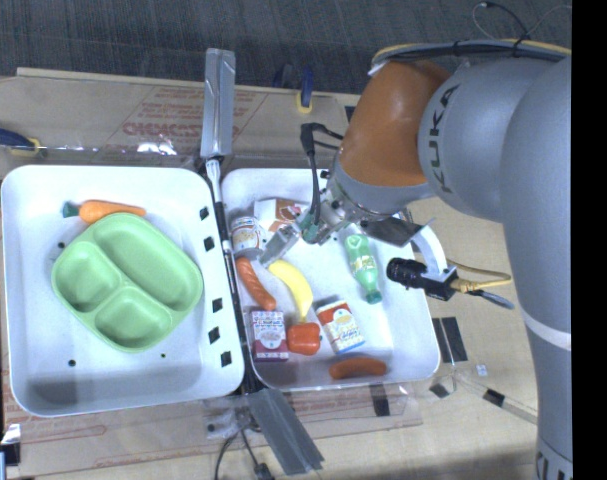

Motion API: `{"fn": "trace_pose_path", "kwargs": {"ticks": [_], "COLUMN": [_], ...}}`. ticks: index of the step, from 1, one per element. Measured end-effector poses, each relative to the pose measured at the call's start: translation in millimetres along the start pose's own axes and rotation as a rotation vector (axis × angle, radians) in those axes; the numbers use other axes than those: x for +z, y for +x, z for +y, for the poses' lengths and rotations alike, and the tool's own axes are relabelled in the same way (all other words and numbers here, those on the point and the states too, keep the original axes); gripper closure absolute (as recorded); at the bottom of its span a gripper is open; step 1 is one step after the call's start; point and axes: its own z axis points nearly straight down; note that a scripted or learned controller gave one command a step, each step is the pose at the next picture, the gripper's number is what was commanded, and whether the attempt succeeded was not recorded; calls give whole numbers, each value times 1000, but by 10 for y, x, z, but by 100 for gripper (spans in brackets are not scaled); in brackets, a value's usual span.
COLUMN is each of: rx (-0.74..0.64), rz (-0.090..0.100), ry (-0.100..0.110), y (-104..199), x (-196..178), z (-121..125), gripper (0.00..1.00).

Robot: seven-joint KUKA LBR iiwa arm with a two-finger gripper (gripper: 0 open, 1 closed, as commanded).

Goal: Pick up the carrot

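The carrot (110, 209), orange with a green stem end, lies on the floor of the left bin (23, 268) near its far wall, just behind the green divided plate (128, 280). My gripper (291, 240) hangs over the right bin (415, 313), well to the right of the carrot and across the divider between the bins. It is open, with nothing between its fingers. It sits above a small can (245, 234) and a yellow banana (293, 286).
The right bin holds several items: an orange sausage (255, 283), a green bottle (363, 266), a red box (269, 333), a red tomato (304, 338), a small carton (340, 326) and a brown sausage (358, 368). A raised divider (215, 238) separates the bins.
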Motion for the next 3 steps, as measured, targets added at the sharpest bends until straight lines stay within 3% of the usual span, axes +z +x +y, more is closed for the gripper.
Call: {"fn": "trace_pose_path", "kwargs": {"ticks": [1,2,3], "rx": [-186,-191,-191], "rz": [-1,-2,-2], "ry": [-3,-3,-2], "y": [55,53,53], "x": [87,-13,-13], "z": [145,149,149], "gripper": [0,100,0]}}
